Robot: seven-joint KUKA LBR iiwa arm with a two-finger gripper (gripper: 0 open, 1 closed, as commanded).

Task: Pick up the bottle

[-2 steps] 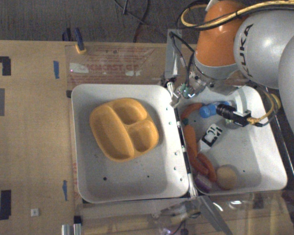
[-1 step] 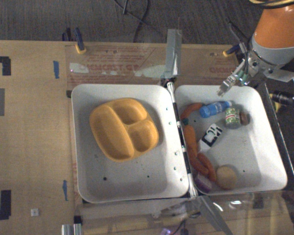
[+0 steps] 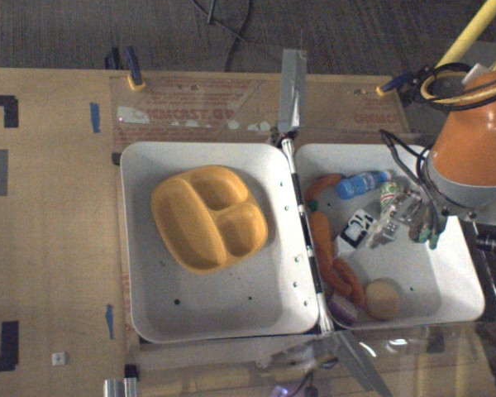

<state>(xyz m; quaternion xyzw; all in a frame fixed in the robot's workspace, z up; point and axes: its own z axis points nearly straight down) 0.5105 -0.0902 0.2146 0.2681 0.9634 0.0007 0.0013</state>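
Blue bottle (image 3: 361,184) just left of end effector (image 3: 399,216)

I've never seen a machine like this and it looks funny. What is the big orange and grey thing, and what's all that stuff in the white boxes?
That big thing is a robot arm. It reaches in from the right, and a camera fixed above the bench looks down on it at a slant. At its end is a gripper for picking things up. I can't tell from here whether it is open or shut, or holding anything.

Two shallow white bins sit side by side. The left bin holds a yellow plate with compartments. The right bin holds a small blue bottle near its top, some orange sausage-like toys, a round tan ball, a purple thing and a small black and white item.

The robot's job is to pick up the bottle. The gripper hangs just below and right of it.
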